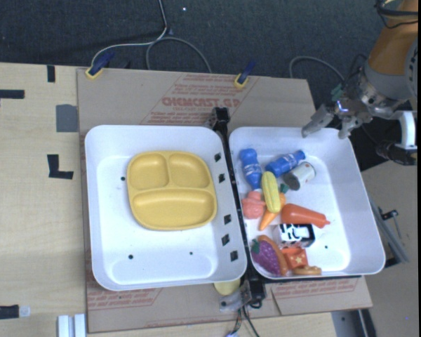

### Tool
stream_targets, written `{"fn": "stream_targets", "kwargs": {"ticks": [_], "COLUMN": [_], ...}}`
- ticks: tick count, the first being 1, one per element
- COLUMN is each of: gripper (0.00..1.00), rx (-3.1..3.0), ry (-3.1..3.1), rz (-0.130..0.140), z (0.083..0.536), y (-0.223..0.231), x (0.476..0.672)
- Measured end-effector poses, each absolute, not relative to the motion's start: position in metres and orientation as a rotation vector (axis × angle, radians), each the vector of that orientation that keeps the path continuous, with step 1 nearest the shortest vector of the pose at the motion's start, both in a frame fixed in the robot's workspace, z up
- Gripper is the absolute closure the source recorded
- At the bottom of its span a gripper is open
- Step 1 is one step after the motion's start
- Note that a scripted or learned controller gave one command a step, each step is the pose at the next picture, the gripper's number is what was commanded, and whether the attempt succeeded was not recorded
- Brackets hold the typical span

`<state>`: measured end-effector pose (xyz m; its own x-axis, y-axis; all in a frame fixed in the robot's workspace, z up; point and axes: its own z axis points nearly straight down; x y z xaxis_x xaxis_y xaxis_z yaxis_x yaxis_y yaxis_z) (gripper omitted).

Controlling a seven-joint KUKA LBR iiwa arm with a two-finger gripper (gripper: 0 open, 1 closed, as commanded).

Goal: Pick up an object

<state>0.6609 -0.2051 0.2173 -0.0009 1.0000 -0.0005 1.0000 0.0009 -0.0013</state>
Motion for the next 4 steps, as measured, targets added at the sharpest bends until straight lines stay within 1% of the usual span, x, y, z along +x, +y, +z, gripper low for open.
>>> {"fn": "stream_targets", "kwargs": {"ticks": [1,2,3,4], "gripper": [0.0,0.0,0.0,1.0], "rx": [-2.212,-2.233,-2.229,-2.226], "ry": [-2.216,-2.221,-2.226,-2.224], "rz": [0.008,0.006,0.0,0.003], "z": [0.127,0.104,0.086,0.097], "y": [-0.142,-0.119,-0.125,-0.125], "x": [0.593,0.611,0.599,0.599]}}
